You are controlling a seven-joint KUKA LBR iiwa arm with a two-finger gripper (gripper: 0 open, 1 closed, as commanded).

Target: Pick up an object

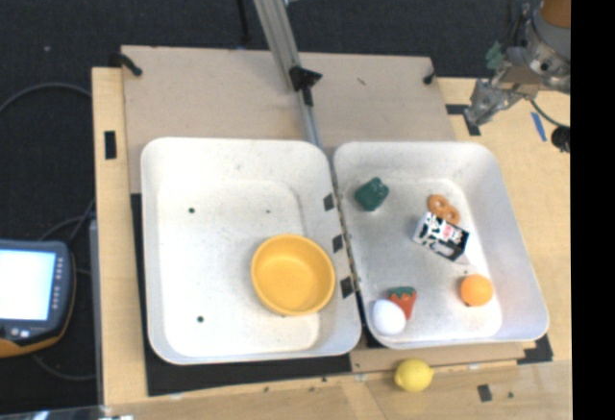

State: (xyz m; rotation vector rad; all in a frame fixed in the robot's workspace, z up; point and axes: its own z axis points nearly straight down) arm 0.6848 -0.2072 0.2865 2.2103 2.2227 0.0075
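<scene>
The arm is cut off at the 2 o'clock edge, and its gripper (487,106) hangs outside the bins over the bench; whether it is spread or closed I cannot tell, and nothing shows in it. The right bin (509,216) holds five objects: one green piece (371,194), one pretzel-like ring (443,208), one black-and-white box (441,235), one orange ball (476,290) and one white egg (389,317) touching a small red-and-green thing at 5 o'clock, too small to identify. One yellow bowl (293,274) sits in the left bin (192,187). One lemon (413,375) lies on the bench at 6 o'clock.
</scene>
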